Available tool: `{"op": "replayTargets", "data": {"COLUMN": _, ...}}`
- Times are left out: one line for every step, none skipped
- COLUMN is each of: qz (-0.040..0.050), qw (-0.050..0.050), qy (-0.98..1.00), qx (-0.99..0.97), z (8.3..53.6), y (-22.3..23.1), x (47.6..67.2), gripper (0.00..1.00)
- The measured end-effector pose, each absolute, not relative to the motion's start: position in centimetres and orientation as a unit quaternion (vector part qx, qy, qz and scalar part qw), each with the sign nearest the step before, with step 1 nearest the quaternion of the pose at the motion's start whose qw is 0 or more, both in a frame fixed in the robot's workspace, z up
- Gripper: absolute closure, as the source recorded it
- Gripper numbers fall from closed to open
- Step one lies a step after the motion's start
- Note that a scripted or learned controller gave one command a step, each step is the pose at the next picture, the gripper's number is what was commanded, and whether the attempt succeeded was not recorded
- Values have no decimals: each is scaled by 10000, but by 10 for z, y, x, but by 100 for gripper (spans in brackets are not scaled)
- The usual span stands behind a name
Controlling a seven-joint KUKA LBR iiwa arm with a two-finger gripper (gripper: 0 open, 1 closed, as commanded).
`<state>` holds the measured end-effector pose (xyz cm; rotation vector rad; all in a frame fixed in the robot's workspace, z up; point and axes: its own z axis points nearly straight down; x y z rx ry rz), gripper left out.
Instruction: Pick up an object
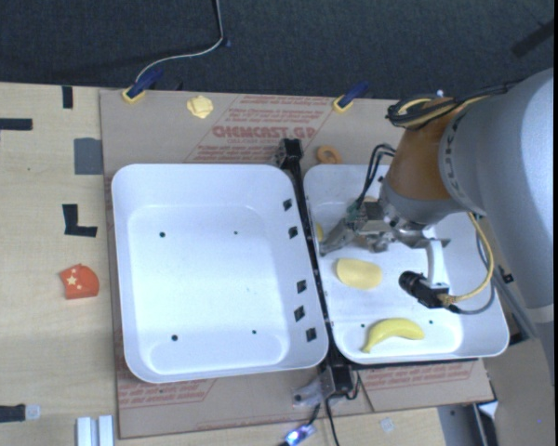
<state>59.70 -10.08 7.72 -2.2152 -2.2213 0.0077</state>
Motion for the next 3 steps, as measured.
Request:
{"op": "replayTargets", "data": {"qz": -2, "qw": -4, "qy": -7076, "qx": -7066, "z": 85, "y": -106, "x": 624, "gripper": 0}}
{"op": "replayTargets", "data": {"qz": 10, "qw": -10, "qy": -7084, "qx": -7058, "z": 85, "y": -95, "x": 670, "gripper": 0}}
{"op": "replayTargets", "data": {"qz": 11, "qw": -4, "qy": -7078, "qx": -7064, "z": 94, "y": -95, "x": 668, "gripper": 100}}
